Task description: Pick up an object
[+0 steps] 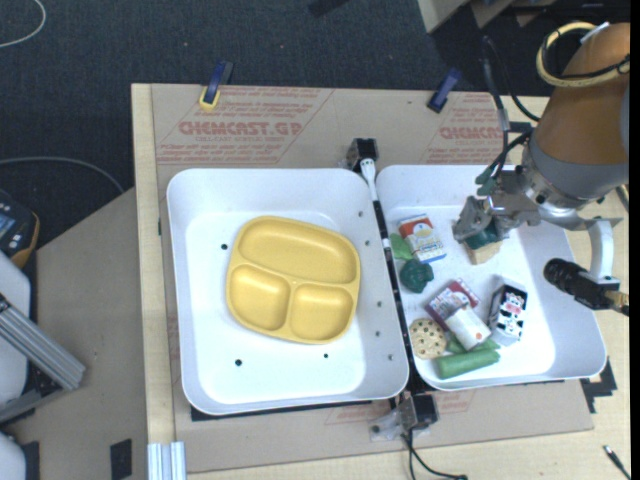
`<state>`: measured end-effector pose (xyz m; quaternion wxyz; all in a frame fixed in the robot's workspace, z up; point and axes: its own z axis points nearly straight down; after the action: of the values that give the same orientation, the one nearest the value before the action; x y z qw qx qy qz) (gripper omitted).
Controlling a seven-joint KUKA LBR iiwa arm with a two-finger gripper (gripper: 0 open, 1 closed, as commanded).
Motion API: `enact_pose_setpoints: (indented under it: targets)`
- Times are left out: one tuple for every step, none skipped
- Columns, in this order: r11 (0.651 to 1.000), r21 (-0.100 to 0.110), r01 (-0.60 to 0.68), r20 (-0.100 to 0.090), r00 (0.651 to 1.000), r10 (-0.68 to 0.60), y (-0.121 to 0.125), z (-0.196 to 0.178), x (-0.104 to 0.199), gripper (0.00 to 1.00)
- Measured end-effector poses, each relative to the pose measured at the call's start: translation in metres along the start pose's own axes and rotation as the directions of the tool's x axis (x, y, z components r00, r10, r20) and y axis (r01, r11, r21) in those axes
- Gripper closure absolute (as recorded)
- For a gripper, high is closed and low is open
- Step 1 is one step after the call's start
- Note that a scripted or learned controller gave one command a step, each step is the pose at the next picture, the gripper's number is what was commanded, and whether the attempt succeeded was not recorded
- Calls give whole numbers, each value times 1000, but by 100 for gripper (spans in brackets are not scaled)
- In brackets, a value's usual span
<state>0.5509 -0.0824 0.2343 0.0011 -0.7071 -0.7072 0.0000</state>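
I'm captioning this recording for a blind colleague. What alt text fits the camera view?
A grey and orange robot arm reaches from the right, its gripper low over the right bin, which holds small items: a red carton, a cookie, a green tube and a black-and-white box. The left bin holds a yellow divided plate.

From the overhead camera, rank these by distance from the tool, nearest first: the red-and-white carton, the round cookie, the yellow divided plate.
Tool sits over the right bin's upper middle.
1. Red-and-white carton: just to the tool's left in the camera view, upper left of the right bin.
2. Round cookie: lower left of the same bin, toward the front edge.
3. Yellow divided plate: in the left bin, across the divider.
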Motion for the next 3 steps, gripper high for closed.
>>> enact_pose_setpoints:
  targets:
    - [1000, 1, -1, 1, 1000, 1, -6, 1, 1, 100]
    - [1000, 2, -1, 1, 1000, 1, -1, 20, 1, 100]
    - [1000, -6, 0, 2, 1000, 0, -5, -1, 1, 100]
